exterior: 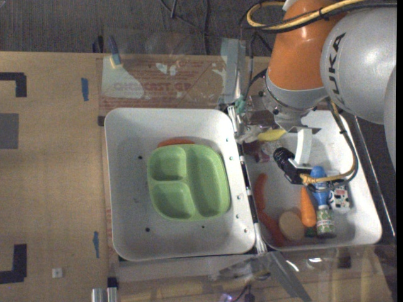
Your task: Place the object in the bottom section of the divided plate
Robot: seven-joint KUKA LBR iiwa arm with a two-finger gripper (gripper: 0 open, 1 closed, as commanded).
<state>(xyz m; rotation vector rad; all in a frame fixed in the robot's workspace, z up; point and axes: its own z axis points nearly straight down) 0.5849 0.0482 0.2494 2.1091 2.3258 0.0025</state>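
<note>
A green divided plate point(187, 182) lies in the left white bin point(126, 137), with two small sections on its left and one long section on its right. An orange-red edge point(176, 142) peeks out from under its far rim. My gripper point(267, 136) hangs below the orange wrist over the far left corner of the right bin point(365, 225). A small yellow object point(272, 134) shows right at the gripper; whether it is held is unclear.
The right bin holds a red pepper-like piece point(260, 190), a tan disc point(291, 225), an orange carrot point(307, 207), a blue bottle point(319, 182), a green jar point(324, 220) and a black-and-white toy point(340, 197). A clear sheet point(164, 77) lies behind the left bin.
</note>
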